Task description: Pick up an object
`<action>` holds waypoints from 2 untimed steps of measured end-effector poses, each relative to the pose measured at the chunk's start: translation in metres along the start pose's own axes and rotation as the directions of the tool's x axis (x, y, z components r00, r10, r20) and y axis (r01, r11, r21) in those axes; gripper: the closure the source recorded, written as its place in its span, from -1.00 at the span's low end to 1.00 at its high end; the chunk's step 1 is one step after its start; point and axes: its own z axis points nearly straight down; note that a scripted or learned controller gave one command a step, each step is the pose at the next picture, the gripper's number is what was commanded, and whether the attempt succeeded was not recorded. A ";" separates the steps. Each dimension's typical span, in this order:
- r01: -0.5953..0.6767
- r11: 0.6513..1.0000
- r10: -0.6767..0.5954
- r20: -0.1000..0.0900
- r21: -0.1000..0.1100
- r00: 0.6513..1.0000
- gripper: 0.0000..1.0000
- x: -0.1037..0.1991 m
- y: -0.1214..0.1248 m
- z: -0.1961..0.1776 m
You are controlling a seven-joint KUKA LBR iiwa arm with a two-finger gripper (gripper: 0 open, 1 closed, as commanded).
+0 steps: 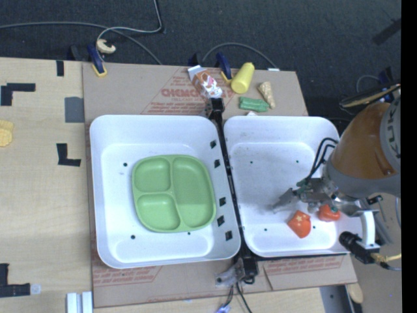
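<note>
Nearest the camera, a red object (300, 224) is seen lying on the floor of the right bin (260, 142), close to its front wall. Just beside it, to the right, a second red piece (329, 213) is partly covered by the hand (293, 199), whose grey fingers (284, 203) point left above the bin floor; whether they are spread or closed cannot be told. Nothing is seen between them. The arm (365, 152) is placed over the bin's right side. A green divided plate (174, 192) is set in the left bin (104, 175). Behind the bins, on the worktop (130, 90), a yellow bottle (242, 77), a green piece (253, 104), a tan cone (266, 94) and a small carton (206, 82) are laid together
</note>
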 end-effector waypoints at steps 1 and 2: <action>0.001 1.000 -0.001 -0.001 -0.004 1.000 -1.00 -0.024 0.002 0.050; 0.000 1.000 0.000 0.002 -0.006 1.000 1.00 -0.024 0.002 0.040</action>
